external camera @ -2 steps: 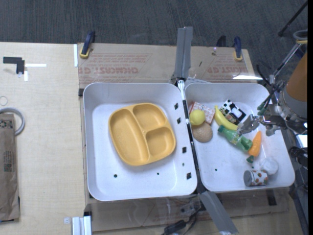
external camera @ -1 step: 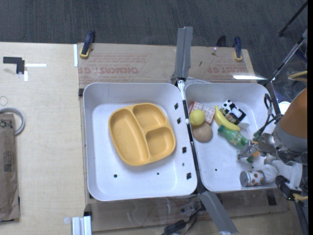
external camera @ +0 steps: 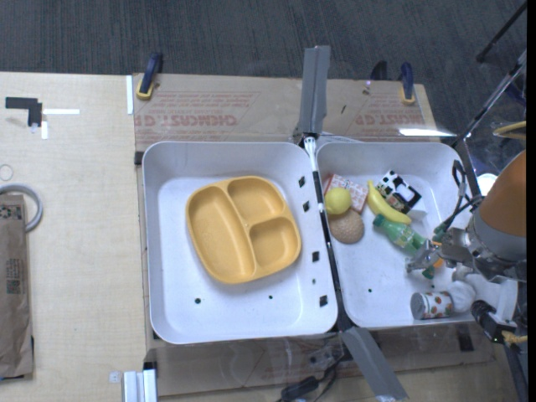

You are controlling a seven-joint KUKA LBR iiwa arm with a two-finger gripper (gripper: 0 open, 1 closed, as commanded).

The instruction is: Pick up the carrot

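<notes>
Two bins lie before us, and in the right bin (external camera: 368, 304) our gripper (external camera: 429, 258) hangs low beside a green bottle (external camera: 399, 233), its grip too blurred to judge, while we cannot tell which item there is the carrot.

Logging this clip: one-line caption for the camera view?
Claw low in right bin beside green bottle; yellow tray in left bin.
</notes>
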